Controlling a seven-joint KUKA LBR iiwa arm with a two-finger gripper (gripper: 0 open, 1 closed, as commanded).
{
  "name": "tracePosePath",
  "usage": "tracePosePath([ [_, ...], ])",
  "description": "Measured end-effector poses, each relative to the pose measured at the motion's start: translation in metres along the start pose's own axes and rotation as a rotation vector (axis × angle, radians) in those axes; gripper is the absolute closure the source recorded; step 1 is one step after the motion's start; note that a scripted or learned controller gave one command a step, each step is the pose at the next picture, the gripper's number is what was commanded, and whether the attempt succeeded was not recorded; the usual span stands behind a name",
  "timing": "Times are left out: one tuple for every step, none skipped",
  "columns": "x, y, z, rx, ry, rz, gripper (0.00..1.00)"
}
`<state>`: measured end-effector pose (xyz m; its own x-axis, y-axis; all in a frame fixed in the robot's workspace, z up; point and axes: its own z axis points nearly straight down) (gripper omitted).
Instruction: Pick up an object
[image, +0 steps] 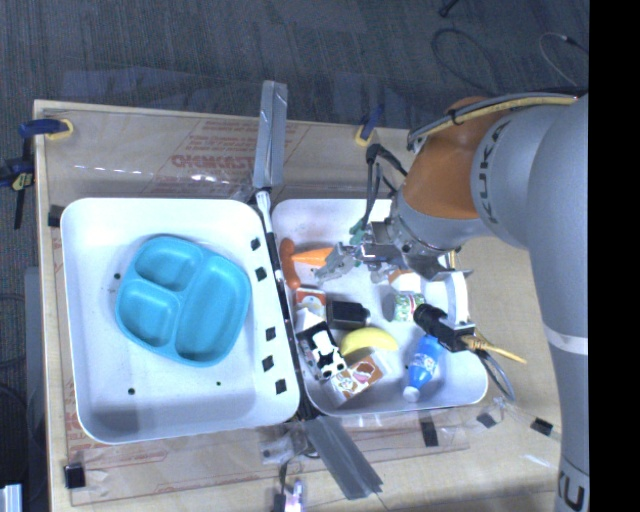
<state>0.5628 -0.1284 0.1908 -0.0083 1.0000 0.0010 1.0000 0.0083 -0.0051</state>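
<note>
Your arm reaches in from the right, orange band bent downward, with the hand low over the right bin.

The bench is being viewed from one fixed camera set above it, angled downward at a slant. Both white bins, the left bin and the right bin, are being framed whole at moderate closeness, with floor being included beyond the bench's far edge.
</note>
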Motion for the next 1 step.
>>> tracePosePath([
  [-0.0279, 0.0552, -0.0251, -0.003, 0.0, 0.035, 0.0],
])
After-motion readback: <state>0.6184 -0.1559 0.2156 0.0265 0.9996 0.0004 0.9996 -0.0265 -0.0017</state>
